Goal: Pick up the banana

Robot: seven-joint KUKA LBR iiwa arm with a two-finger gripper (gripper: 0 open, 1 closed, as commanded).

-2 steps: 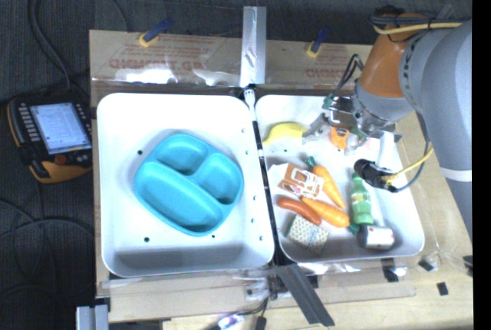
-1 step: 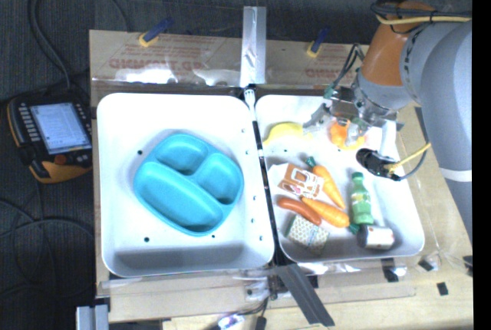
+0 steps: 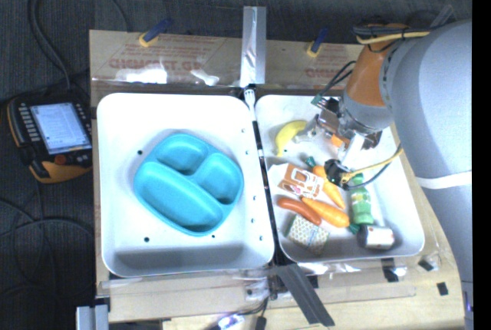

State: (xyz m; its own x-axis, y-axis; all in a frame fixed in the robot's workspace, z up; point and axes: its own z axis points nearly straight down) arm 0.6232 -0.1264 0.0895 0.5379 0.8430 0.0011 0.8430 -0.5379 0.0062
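The banana (image 3: 289, 135) lies in the right bin (image 3: 410, 202), near its upper left corner, just left of the gripper (image 3: 331, 130) and apart from it. Whether the gripper is spread or pressed together cannot be told. Below the gripper lie a carrot (image 3: 331, 194), a red sausage (image 3: 307, 209) and a green bottle (image 3: 360, 207). Far left, the left bin (image 3: 123, 244) holds a blue divided tray (image 3: 188, 181).
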